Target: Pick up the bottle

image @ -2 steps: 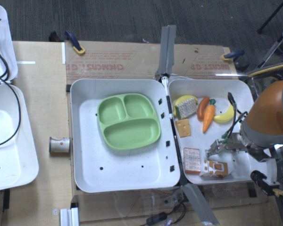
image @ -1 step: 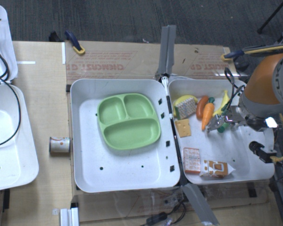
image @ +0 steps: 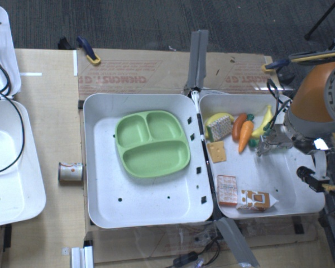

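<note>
bottle: cannot tell which item in the right-hand bin is the bottle; nothing there is reading clearly as one at this slant.
two-finger gripper (image: 262, 148): hanging low over the upper right part of the shallow white right-hand bin (image: 285, 177), just right of the toy-food cluster; cannot tell whether it is open or closed, or whether it is touching anything.
grey arm with the orange band (image: 315, 96): reaching in from the right edge of the frame, above the bin's far right corner.
nearest items: a small dark green piece (image: 252, 143) lying just left of the gripper; two orange toy carrots (image: 244, 134) lying side by side beyond it; a yellow toy banana (image: 264, 121) sitting above the gripper.
further left in the same bin: a yellow wedge-shaped toy (image: 219, 120) near the top, a flat tan square (image: 216, 151) below it.
lower part of the same bin: a red-and-white flat packet (image: 227, 190) and a small brown-and-white carton (image: 253, 200) lying next to each other.
shallow white left-hand bin (image: 100, 200): holding a green three-compartment plate (image: 153, 144), sitting centre-frame.
bench, left of that bin: a small silver cylinder with an orange label (image: 71, 172) lying on its side.
</note>
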{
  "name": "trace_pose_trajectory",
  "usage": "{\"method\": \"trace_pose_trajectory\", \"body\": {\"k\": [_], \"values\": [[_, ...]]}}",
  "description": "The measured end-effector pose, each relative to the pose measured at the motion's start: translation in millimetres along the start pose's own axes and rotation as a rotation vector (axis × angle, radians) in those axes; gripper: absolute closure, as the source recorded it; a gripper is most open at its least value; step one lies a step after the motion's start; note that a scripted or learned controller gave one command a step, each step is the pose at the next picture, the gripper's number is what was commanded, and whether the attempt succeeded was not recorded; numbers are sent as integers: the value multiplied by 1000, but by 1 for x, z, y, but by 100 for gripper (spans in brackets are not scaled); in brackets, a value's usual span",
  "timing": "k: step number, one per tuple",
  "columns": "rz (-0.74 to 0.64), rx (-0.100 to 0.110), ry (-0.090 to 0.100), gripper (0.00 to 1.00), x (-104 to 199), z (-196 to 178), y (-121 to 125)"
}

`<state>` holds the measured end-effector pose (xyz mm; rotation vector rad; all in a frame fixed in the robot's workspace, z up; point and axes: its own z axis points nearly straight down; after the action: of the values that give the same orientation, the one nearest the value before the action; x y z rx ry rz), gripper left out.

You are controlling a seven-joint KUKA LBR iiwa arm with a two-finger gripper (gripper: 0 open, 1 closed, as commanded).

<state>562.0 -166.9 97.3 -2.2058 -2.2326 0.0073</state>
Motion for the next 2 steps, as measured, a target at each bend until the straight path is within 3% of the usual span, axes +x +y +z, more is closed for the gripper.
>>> {"method": "trace_pose_trajectory", "body": {"k": [1,2], "values": [[0,0,0,0,0,0,0],[118,-3,0,0,-31,1,45]]}}
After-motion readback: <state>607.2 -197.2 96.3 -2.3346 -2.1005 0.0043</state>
